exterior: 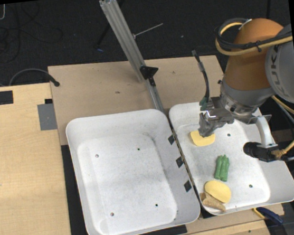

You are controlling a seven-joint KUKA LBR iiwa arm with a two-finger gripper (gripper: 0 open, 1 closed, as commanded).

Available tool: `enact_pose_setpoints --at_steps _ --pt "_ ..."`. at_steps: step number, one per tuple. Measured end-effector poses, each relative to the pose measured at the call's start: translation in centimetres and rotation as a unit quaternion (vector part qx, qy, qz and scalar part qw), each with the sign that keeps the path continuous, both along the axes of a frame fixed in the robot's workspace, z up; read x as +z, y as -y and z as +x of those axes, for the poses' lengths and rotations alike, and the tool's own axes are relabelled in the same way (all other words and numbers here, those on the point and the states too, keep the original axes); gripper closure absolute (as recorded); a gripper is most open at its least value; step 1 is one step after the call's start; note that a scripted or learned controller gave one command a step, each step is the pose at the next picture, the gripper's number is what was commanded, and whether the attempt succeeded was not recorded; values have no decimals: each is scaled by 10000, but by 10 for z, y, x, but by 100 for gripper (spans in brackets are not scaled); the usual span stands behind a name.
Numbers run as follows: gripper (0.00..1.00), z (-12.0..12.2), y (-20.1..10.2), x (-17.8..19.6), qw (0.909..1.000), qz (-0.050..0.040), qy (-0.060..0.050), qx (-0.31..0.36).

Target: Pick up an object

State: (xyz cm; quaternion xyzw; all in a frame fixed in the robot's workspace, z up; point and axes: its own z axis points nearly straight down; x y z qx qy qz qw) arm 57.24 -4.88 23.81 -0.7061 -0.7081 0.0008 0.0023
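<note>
The tool (207, 128) is hanging directly over the flat yellow piece (203, 139) in the right bin (273, 192), its spread being impossible to tell.

You see your arm (288, 73), smooth grey casing, a broad rounded orange band (256, 33) above the wrist, dark cables (226, 31) looping at its top, a small grey metal hand (208, 127) below.
</note>
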Motion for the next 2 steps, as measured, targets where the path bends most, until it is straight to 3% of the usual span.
enact_pose_setpoints --at_steps 1,2 --pt "100 0 -62 -4 10000 4 -4 13" --pt "100 15 -115 0 10000 -1 11 10"
